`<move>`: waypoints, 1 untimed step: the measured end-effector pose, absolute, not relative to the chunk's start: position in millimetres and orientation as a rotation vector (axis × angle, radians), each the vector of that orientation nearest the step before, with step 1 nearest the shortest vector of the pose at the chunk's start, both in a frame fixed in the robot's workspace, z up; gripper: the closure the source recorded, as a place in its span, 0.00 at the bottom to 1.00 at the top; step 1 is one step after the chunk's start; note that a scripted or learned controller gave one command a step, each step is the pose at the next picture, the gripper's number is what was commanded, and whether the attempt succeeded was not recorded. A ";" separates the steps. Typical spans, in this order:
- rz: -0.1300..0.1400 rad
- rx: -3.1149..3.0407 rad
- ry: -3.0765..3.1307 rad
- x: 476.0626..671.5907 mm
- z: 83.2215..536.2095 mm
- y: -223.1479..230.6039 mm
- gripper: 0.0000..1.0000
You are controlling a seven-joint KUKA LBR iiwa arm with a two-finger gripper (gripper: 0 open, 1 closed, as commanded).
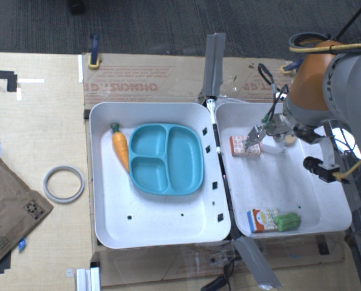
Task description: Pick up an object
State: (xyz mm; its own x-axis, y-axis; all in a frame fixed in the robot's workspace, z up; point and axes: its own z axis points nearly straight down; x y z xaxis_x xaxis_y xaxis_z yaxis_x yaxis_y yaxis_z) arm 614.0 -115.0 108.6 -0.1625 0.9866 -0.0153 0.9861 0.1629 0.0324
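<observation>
In the right bin (289, 187), a small red and white box (238, 145) lies near the upper left corner. My gripper (255, 138) hangs right at that box's right end, reaching in from the grey and orange arm (314, 90); I cannot see whether it touches the box. A red and white carton with a green toy (273, 220) lies against the right bin's front wall. The left bin (108, 217) holds an orange carrot (120, 151) and a teal divided plate (167, 159).
A grey divider bar (214, 65) stands between the bins at the back. A roll of tape (63, 183) and a brown cardboard box (8, 208) lie on the bench left of the bins. Cables hang beside the arm at the right.
</observation>
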 end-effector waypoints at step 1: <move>0.024 1.720 2.572 578.7 110.6 -106.3 0.00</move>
State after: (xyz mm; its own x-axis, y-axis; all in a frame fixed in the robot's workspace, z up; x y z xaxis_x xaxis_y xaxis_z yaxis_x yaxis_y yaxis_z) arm 578.7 -106.3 110.6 -0.3809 0.9241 -0.0309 0.9234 0.3820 0.0390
